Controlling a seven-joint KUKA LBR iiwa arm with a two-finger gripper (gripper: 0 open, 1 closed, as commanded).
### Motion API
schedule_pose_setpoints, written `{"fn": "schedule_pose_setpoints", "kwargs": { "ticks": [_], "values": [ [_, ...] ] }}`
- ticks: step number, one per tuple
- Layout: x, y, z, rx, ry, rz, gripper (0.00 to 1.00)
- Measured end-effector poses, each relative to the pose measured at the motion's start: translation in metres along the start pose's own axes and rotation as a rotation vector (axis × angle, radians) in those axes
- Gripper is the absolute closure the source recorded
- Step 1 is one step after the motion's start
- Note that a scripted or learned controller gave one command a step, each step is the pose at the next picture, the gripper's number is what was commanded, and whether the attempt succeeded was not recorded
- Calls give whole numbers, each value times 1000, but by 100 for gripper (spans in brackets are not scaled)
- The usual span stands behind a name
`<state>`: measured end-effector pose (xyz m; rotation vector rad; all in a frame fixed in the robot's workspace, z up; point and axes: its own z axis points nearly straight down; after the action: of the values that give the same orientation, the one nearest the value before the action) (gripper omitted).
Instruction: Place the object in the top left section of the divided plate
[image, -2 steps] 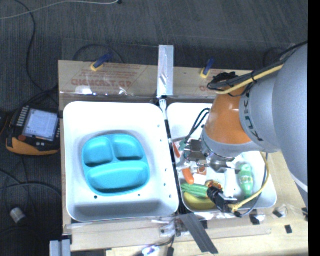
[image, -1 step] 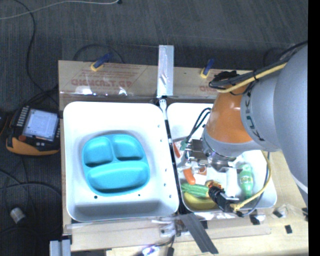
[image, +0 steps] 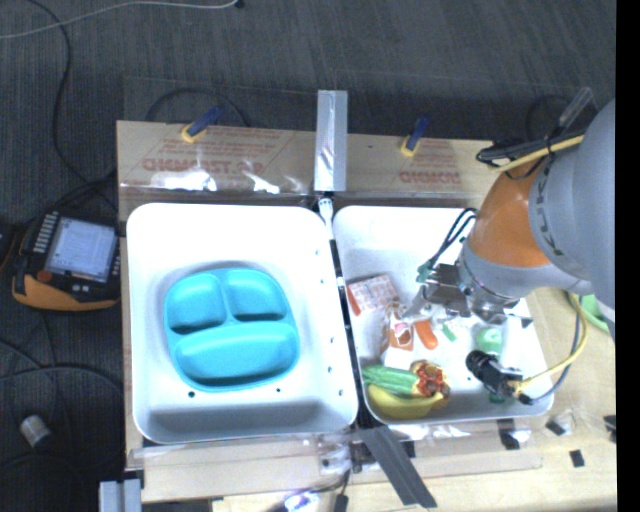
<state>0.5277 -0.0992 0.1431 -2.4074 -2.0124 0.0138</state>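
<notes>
A blue divided plate (image: 232, 326) lies in the left bin (image: 150, 240), with two small sections at its top and one large section below. My gripper (image: 432, 298) hangs low in the right bin (image: 380, 235), above a cluster of toy food: an orange carrot-like piece (image: 426, 332), a small white and orange carton (image: 401, 334) and a red-patterned packet (image: 371, 293). Whether anything sits between the fingers is hidden by the wrist.
A yellow banana (image: 405, 404), a green vegetable (image: 388, 379) and a red piece (image: 431, 377) lie at the right bin's front. A green object (image: 487, 337) sits near its right wall. A divider wall (image: 338, 300) separates the two bins.
</notes>
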Motion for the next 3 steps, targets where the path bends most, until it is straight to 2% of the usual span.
{"fn": "schedule_pose_setpoints", "kwargs": {
  "ticks": [1, 2, 3],
  "values": [
    [81, 32, -39, -1, 0, 88, 100],
    [37, 86, -76, -2, -2, 304, 100],
    [12, 99, -28, 0, -2, 412, 100]
  ]
}}
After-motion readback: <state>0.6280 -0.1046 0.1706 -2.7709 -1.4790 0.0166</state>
